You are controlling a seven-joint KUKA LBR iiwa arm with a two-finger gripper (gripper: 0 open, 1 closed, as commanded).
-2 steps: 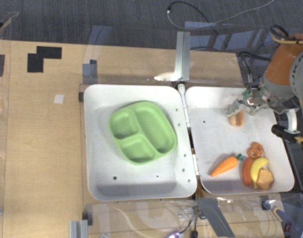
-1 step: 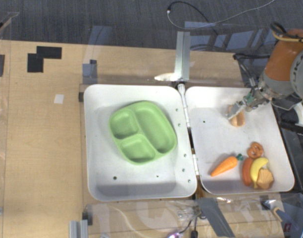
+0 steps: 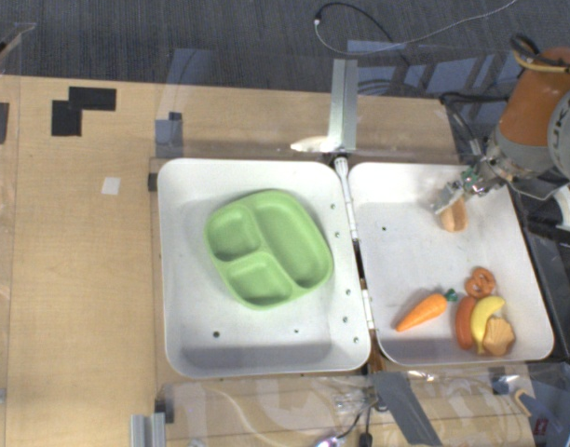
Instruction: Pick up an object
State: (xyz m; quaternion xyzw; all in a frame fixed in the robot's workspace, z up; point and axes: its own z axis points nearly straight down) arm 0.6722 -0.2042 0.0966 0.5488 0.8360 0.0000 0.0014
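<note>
My gripper (image 3: 455,195) hangs over the far part of the right bin (image 3: 425,259), reaching in from the right below the arm's orange band. A small tan food piece (image 3: 454,217) lies right under the gripper tip, touching or nearly touching it; I cannot tell whether it is held. An orange carrot (image 3: 423,312) lies in the near half of the same bin. A pretzel (image 3: 481,280), a yellow banana (image 3: 485,312), a red sausage (image 3: 465,325) and a tan bread piece (image 3: 498,336) cluster in the near right corner.
The left bin (image 3: 187,333) holds a green divided plate (image 3: 266,248) at its middle. A metal post (image 3: 345,101) stands behind the seam between the bins. Cables run across the floor at the back right.
</note>
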